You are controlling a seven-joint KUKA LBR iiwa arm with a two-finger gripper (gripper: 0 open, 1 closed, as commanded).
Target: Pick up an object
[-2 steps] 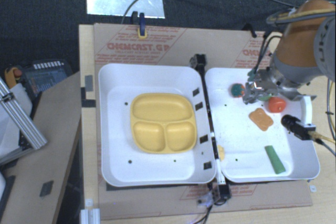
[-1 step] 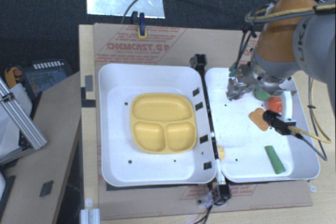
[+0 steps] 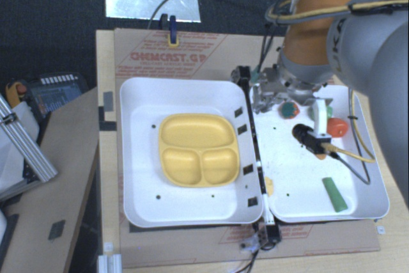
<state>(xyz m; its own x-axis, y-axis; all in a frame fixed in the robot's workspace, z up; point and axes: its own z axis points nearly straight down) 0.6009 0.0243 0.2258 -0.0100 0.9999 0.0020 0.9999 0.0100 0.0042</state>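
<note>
Gripper (image 3: 263, 98) hung low in right bin's (image 3: 377, 201) far-left corner, seemingly hunting a pick | jaws: state unreadable | teal round object (image 3: 291, 110) lay just beside it, ungrasped | green block (image 3: 334, 194) well apart.

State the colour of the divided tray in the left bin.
Yellow: the divided tray shows plainly in the camera view.

Bench (image 3: 108, 156): tan board under both bins.
Left bin (image 3: 137, 201): at 9 o'clock.
Right bin (image 3: 377, 201): at 3 o'clock, touching it.
</note>
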